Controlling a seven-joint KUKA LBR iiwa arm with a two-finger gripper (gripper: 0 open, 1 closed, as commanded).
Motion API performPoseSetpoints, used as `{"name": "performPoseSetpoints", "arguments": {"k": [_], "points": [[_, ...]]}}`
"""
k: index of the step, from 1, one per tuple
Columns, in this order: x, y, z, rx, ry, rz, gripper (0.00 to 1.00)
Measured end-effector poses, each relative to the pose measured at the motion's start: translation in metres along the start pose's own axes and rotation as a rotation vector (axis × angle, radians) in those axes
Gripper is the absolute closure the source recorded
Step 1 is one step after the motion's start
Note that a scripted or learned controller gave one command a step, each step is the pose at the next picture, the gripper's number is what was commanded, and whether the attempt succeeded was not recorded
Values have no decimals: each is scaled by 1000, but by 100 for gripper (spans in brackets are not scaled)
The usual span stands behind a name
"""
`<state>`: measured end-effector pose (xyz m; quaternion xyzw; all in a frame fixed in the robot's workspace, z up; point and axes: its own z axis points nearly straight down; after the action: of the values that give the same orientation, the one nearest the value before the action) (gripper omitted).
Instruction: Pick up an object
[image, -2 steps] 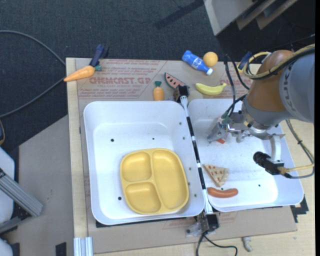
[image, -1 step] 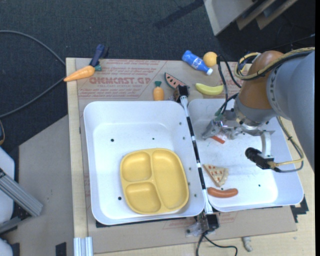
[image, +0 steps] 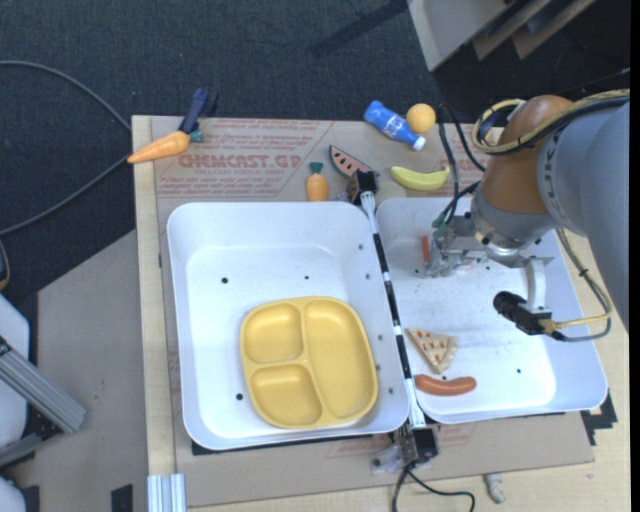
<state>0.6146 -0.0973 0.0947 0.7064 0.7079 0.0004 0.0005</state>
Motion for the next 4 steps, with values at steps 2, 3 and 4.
{"name": "performPoseSetpoints", "arguments": {"k": [2,3,4], "points": [[-34,43,10,1,-1,1,0],[-34,44,-1,-2,-2,0,100],[-34,44,-1,-1,-2,0,0]]}}
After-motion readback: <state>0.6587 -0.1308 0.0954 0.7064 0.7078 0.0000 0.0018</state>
